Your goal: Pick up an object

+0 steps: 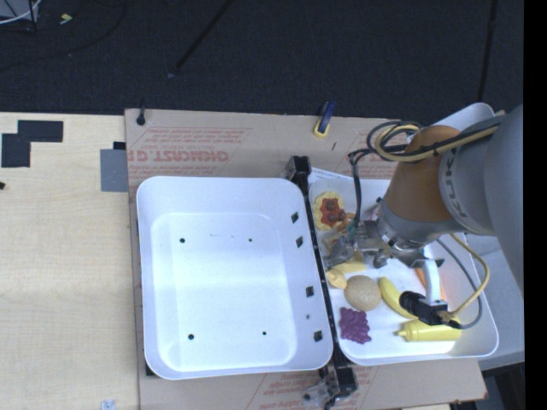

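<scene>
Camera view: the gripper (352, 244) is low in the right bin (487, 342), near its left wall, just below the pizza slice toy (329, 209). Can't tell how wide it's open or if it has anything. Close by: a brown potato (363, 292), a banana (391, 296), purple grapes (354, 325) & a yellow bottle (430, 331).

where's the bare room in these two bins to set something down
The left bin offers its whole white floor, bordered by its four walls. The right bin is crowded: purple grapes, round potato, banana and yellow bottle cluster beneath the arm.
</scene>
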Robot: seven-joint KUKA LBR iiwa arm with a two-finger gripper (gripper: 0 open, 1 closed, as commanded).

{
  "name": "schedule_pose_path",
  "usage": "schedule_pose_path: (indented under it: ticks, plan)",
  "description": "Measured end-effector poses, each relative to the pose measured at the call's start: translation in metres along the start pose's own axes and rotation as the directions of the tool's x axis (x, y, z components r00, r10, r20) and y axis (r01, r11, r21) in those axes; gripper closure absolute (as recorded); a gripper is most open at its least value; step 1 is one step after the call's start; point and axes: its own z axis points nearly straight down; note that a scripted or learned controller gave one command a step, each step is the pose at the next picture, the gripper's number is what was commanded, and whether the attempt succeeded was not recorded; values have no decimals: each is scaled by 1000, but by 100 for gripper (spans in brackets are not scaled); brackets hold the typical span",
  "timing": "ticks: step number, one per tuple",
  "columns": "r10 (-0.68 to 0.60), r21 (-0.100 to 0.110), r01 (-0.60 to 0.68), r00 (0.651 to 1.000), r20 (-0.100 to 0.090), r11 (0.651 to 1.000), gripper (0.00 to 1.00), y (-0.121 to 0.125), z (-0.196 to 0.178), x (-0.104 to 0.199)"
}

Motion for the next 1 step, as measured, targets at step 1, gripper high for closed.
schedule_pose_path:
  ticks: [1]
  plan:
    - [0, 5, 0, 1000, -1, 1000, 0, 71, 7, -55]
